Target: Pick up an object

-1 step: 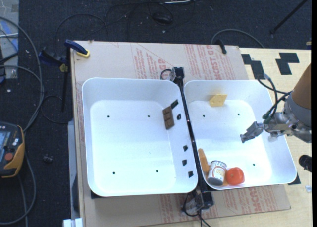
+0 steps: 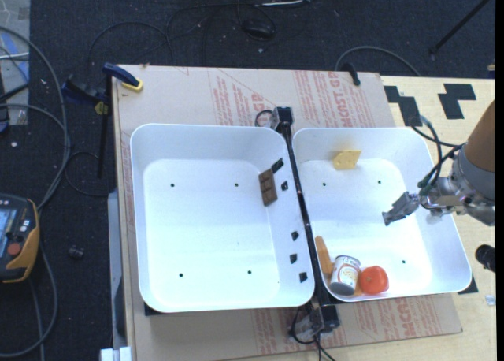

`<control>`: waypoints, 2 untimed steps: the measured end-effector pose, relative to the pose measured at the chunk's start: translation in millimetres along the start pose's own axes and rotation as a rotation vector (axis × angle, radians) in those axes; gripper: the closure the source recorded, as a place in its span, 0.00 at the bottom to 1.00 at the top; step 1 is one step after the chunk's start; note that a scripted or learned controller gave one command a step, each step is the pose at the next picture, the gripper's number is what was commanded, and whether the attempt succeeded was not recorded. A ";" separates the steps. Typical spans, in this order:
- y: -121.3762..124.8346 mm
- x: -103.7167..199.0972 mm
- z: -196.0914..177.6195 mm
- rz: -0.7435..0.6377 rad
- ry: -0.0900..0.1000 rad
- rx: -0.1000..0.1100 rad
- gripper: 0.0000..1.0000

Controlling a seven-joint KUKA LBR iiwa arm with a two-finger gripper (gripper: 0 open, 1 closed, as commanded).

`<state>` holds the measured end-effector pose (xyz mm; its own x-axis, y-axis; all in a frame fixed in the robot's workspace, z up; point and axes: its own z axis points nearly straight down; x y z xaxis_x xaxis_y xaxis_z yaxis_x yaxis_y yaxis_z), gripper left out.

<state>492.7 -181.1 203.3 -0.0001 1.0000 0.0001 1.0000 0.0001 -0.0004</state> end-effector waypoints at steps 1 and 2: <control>-9.5 -3.5 48.2 0.001 0.001 0.004 0.00; -7.7 -0.8 90.7 0.000 0.001 0.003 0.00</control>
<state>485.0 -181.9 112.6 -0.0001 1.0000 0.0013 1.0000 0.0001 -0.0037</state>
